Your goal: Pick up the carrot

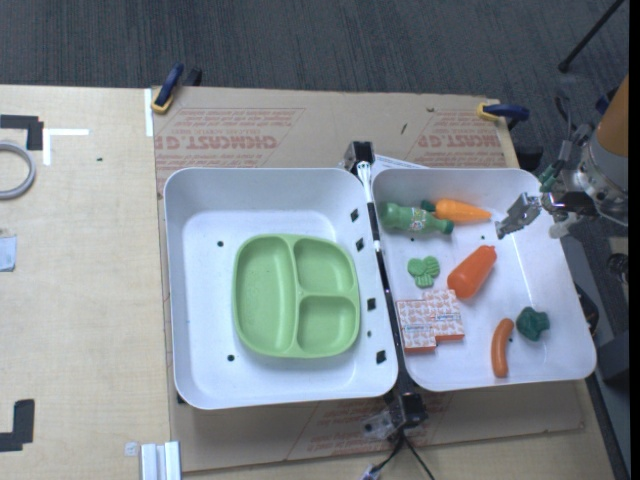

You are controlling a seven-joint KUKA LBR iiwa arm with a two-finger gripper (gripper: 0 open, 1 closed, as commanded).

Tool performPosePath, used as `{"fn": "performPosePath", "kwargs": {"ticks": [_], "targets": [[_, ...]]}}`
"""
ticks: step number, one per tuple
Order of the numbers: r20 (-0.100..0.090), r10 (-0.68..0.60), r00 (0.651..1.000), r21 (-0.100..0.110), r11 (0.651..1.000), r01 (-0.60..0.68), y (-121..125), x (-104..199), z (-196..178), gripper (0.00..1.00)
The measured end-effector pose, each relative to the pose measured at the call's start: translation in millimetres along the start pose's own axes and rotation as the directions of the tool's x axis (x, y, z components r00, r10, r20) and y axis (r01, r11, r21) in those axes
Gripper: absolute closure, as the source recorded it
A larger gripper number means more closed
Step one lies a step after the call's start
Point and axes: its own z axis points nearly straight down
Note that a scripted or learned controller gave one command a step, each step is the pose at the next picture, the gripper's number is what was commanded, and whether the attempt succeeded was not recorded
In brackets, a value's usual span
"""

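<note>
Nearest, a sausage (500, 348) lies in the right bin (570, 298) with broccoli (532, 323) beside it. Further back the carrot (461, 210) rests against a green bottle (415, 219). Reaching in from the right, the gripper (520, 213) hovers just beside the carrot, fingers spread, grasping nothing

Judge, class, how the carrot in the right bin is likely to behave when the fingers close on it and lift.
The carrot looks like a smooth moulded toy, so probably stiff and light. Its rounded, tapering body may slip between the fingers or roll on the right bin. It lies touching the green bottle, so a nudge could shift both.
</note>
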Motion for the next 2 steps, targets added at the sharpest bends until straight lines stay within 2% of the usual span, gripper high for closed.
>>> {"fn": "performPosePath", "kwargs": {"ticks": [1,2], "targets": [[0.001,-0.015,1.000,-0.002,1.000,0.015,77,35,-25,0.00],[0.001,-0.009,1.000,-0.001,1.000,0.009,90,50,70,0.00]]}}
